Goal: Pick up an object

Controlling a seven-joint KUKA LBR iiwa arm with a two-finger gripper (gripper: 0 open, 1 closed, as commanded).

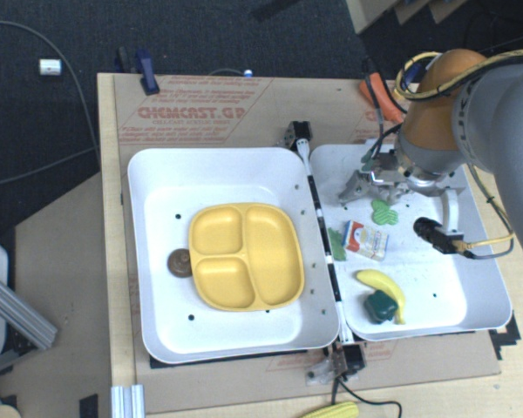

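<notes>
Camera view
Bins: two shallow white bins side by side, the left bin (pixel 148 233) and the right bin (pixel 471 294), touching along their inner rims.
Left bin contents: one yellow three-compartment plate (pixel 244 255) lying flat near the middle; one small brown round object (pixel 179 262) touching the plate's left edge.
Right bin contents: four loose things. One banana (pixel 383 284) near the front, one dark green block (pixel 382 306) against the banana's lower side, one small white packet with red and green print (pixel 364 240) near the inner rim, one light green object (pixel 384 212) toward the back.
Arm: one, grey with an orange band (pixel 436 103), reaching in from the right over the back of the right bin.
Gripper (pixel 382 185): low over the right bin, just above the light green object; whether it is apart or together I cannot tell, and nothing is seen held.
Bench: one brown board (pixel 192 111) with red lettering under both bins.
</notes>
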